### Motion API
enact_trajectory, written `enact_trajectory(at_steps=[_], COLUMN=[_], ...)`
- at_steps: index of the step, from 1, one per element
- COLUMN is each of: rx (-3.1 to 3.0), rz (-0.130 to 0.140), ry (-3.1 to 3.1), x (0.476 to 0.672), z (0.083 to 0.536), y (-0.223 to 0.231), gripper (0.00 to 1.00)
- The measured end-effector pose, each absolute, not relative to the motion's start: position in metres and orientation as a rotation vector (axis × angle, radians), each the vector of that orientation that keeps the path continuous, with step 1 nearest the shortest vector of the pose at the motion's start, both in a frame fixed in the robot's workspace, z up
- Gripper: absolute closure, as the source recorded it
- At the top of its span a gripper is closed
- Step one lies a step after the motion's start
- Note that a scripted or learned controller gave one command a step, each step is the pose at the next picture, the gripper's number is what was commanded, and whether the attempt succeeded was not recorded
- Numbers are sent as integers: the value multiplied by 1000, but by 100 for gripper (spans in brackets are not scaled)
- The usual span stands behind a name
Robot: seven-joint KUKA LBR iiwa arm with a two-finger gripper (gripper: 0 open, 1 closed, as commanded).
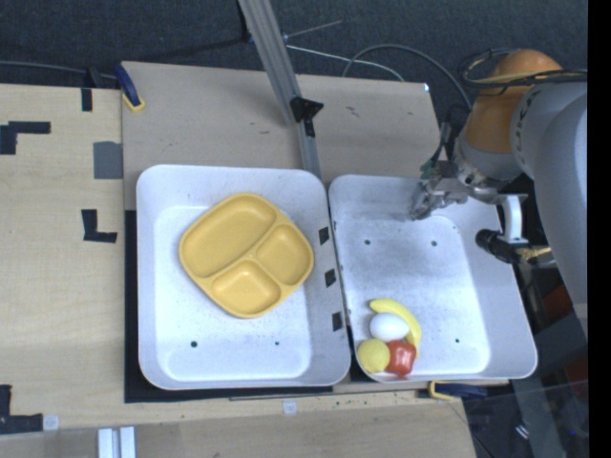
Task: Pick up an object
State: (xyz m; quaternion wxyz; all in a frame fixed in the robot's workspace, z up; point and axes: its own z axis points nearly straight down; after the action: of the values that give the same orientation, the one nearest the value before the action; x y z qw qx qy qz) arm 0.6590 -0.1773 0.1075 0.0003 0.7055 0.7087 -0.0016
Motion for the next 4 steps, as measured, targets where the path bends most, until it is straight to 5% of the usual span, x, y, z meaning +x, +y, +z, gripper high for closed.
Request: enact_trajectory(at_steps=[3, 4], rx=[2217, 2217], rz=[3, -1], ry=[2221, 2229], x=[664, 641], z=[257, 250], y=[-178, -121], gripper=[100, 100])
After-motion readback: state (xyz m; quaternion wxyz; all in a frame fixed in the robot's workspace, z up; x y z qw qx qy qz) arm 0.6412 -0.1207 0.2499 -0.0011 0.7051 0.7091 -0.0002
